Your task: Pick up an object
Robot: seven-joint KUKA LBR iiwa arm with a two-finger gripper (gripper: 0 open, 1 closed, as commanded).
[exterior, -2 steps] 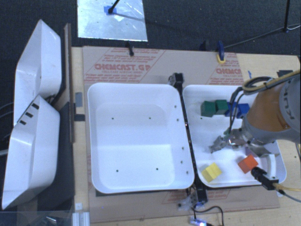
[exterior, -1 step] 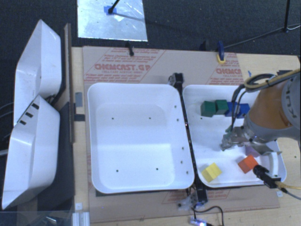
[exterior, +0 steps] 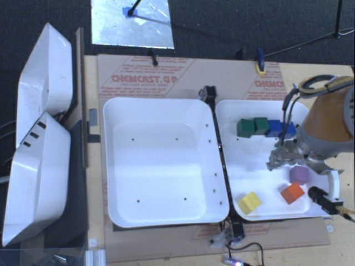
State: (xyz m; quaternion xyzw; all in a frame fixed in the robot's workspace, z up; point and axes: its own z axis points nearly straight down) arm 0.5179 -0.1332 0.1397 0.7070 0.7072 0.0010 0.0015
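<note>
Reaching in from three o'clock, the arm point(exterior: 327, 123) hangs its jaws point(exterior: 284, 158) over the right bin point(exterior: 233, 148); whether they are open or closed cannot be told. Beneath them the floor lies bare. Two green blocks point(exterior: 252, 127) and a blue block point(exterior: 277, 127) sit at twelve o'clock, a purple block point(exterior: 300, 174) and orange block point(exterior: 292, 193) at four, a yellow block point(exterior: 249, 202) at seven. The left bin point(exterior: 161, 162) offers wide open room.

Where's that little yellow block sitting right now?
The yellow block lies in the right bin, near its front left corner, left of the orange block.
</note>
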